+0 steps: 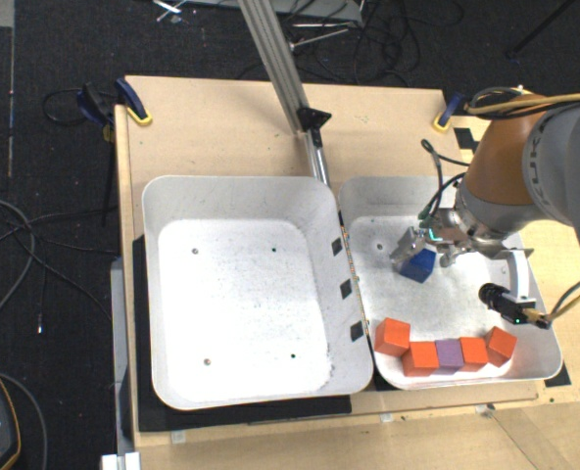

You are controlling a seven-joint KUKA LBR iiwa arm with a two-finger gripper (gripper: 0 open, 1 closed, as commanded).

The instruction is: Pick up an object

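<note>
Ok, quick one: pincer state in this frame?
Pincer: down in the right bin, at the blue block; open or shut, and whether it grips the block, cannot be told.

A blue block (418, 264) is seen between the fingers of the gripper (420, 253) over the right bin (373, 225). Four orange blocks (393, 336) and a purple block (449, 353) are lined along its near wall.

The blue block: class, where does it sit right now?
In the camera view the blue block is in the right-hand bin, towards its upper middle, right at the gripper, above the row of orange blocks along the bin's near edge.
</note>
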